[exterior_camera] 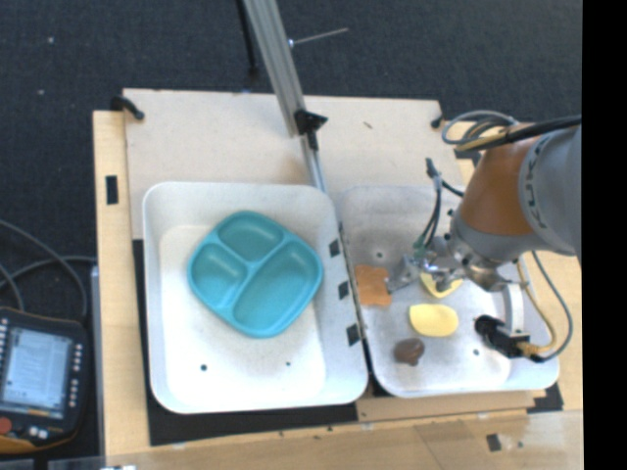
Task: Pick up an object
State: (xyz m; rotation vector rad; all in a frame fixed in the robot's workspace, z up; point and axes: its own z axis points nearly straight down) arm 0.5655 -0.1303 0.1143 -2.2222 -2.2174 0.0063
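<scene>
Several small pieces crowded the right white bin, so the gripper, its grip state impossible to tell, risked nudging the pale yellow oval lump beside the orange square sponge.

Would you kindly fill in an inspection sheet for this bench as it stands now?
Surface: two white bins side by side, left bin and right bin, on a wooden bench.
Job's things: in the right bin, an orange-brown square, a pale yellow piece, a brown lump and a yellow piece under the hand.
Clutter: a teal divided plate in the left bin.
Grippers: hand low in the right bin; finger state unclear.
Cables: loops on the arm.
Surroundings: metal pole, pendant, dark floor.
</scene>
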